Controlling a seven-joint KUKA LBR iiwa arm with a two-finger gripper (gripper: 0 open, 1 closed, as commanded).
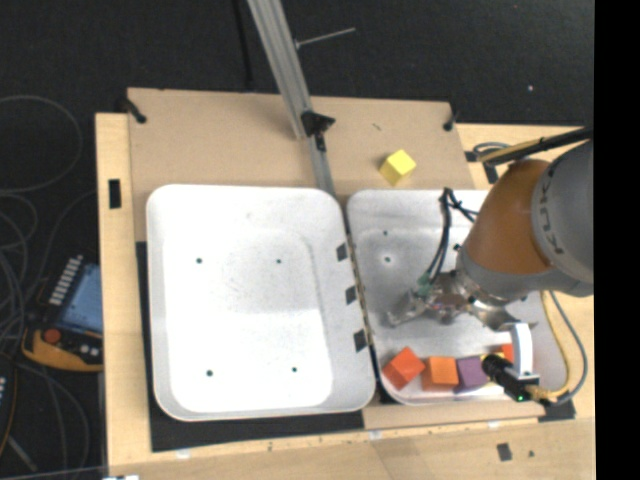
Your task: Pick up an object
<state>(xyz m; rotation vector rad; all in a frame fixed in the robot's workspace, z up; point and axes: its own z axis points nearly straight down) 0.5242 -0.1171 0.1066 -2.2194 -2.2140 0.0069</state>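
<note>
Dark floor surrounds the bench (250, 138), a tan board with two shallow white bins side by side. Left bin (250, 303) shows only its white floor with a few small dark dots. Right bin (395, 228) carries the objects, all gathered along its near edge.

Objects, near edge of right bin, left to right:
- red-orange block (404, 366), turned so one corner points toward the left bin; roughly cubic, no clear long axis.
- orange block (441, 371), just beside the red-orange one, sides about square with the bin edge.
- purple block (470, 372), touching or nearly touching the orange block, also squared up with the edge.
- small orange piece (506, 352) toward the near right corner, partly hidden by the arm's hardware; shape cannot be judged.

Taken together, the three blocks form a short row whose long axis runs parallel to the near edge of the bin.

Yellow block (397, 166) sits on the bare bench beyond the far edge of the right bin, well apart from the others, turned slightly off square.

Arm (540, 228), grey with orange band, reaches over the right bin from the right side. Gripper (432, 303) hangs low over the middle of the bin, above and apart from the block row. Finger spacing cannot be made out; nothing is visibly between them.

Metal pole (290, 78) slants up from between the bins' far corners.
</note>
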